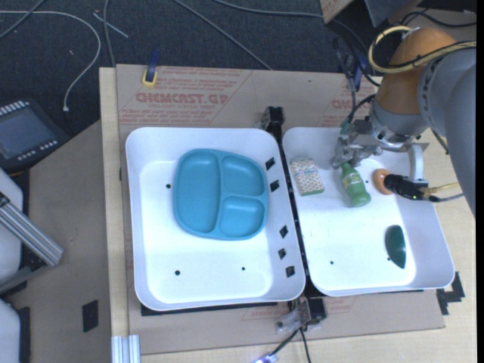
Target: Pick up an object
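Note:
My gripper (349, 156) hangs over the far part of the right bin (423, 274), reaching in from the right. Just below it a green bottle (353, 186) lies in the bin, its top end pointing up at the gripper. Whether the two touch I cannot tell. A small white patterned packet (306, 177) lies to the bottle's left, near the bin's left wall. To the bottle's right sits a small orange object (380, 180). Toward the bin's near right corner lies a dark green oval object (395, 246).
The left bin (151, 263) holds a blue divided plate (220, 193) in its far half. The two bins meet along a ridge with black clips (283, 203). Cardboard lines the bench around them.

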Tool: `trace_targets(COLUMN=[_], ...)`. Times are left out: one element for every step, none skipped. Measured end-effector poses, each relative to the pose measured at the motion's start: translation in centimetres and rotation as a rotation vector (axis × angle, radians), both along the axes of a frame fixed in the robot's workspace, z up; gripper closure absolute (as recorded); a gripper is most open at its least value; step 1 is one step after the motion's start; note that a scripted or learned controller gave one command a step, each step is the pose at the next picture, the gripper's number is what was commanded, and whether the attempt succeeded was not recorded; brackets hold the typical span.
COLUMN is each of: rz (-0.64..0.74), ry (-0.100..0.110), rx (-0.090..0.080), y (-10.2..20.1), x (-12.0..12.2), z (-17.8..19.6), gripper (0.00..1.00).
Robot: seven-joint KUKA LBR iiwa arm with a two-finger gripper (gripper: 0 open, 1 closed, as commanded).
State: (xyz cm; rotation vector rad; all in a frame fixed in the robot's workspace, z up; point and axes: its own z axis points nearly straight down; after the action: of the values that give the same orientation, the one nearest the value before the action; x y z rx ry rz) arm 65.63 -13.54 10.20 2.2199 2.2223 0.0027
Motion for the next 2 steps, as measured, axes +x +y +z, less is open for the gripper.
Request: trace_targets(rz=[0.0,-0.001], ry=[-0.004,-0.006], rx=[-0.001,-0.003], y=[0.7,0.0], x=[-0.5,-0.5], z=[5.1,11.3], gripper=[1.0,1.0])
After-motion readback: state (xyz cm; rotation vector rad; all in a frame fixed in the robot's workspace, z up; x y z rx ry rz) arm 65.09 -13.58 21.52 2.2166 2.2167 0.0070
